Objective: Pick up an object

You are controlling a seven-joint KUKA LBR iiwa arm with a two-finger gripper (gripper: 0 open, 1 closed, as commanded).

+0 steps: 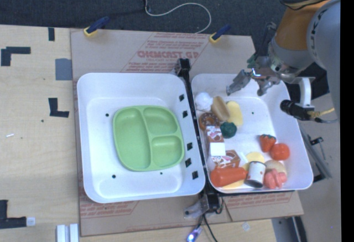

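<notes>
Grey fingers of the gripper [250, 85] are spread wide with nothing between them, poised over the far rim of the right bin [293, 124]. Arm [310, 19] comes in from the right, orange band above the wrist.

Landmark: the right bin. All pickable stuff sits inside it. Along its left wall, far to near: white ball [203, 101], brown roll [219, 106], yellow piece [234, 113], dark green item [228, 129], a packet [214, 133], white block [217, 149], long red-orange piece [227, 176] at the near-left corner. Near wall: small can [255, 174], pink item [275, 179]. Toward its right side: two red-orange fruits [275, 148]. Bin centre mostly bare.

Left of the right bin, the other bin holds a green divided plate [148, 137].

Step, as judged: approach, no grasp made yet. Closest candidates look like the brown roll and yellow piece, just near-left of the gripper. Next move calls for shifting over one target, descending with jaws straddling it, then closing. Clutter along the left wall is tight, so fingers may hit neighbours.
</notes>
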